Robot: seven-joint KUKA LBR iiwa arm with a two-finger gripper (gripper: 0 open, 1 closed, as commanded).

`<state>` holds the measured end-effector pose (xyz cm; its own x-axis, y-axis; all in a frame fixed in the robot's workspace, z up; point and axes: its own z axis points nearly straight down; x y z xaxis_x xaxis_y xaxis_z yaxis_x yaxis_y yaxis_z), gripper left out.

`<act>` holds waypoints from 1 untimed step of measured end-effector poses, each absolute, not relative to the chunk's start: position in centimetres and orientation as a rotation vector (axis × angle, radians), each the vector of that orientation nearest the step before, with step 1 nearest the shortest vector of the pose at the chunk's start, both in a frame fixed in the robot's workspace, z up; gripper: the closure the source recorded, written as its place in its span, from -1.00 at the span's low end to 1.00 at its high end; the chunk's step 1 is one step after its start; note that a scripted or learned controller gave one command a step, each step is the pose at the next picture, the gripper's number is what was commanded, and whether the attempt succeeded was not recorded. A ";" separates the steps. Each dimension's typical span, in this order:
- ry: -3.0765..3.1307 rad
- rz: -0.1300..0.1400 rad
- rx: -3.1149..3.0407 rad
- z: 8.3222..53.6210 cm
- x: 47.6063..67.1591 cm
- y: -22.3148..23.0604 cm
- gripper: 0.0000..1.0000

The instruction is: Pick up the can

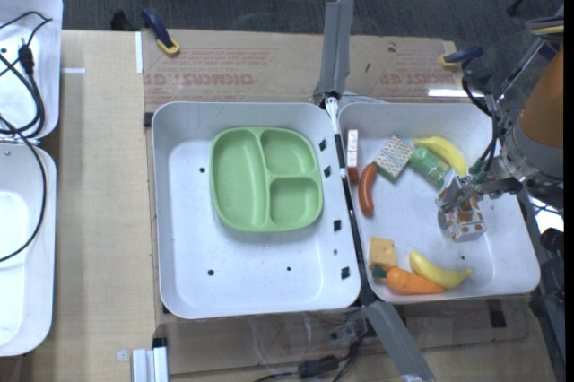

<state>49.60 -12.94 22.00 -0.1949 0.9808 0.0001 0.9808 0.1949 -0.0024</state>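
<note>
The can (468, 226), small with a brown and white label, lies in the right part of the right bin (511, 282). My gripper (456, 196) hangs directly over the can's upper left end, touching it or very close. The metal gripper body hides part of the can. The arm reaches in from the right edge, its orange band (549, 107) showing at the upper right.
In the right bin lie a banana (442, 151), a green packet (427, 165), a checkered box (394, 158), a sausage (367, 189), a cheese wedge (382, 251), a carrot (413, 282) and a second banana (439, 269). The left bin (179, 219) holds a green divided plate (266, 178).
</note>
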 end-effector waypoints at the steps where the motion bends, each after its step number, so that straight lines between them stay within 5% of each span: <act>1: -2.658 0.001 -1.672 16.3 47.8 -13.9 1.00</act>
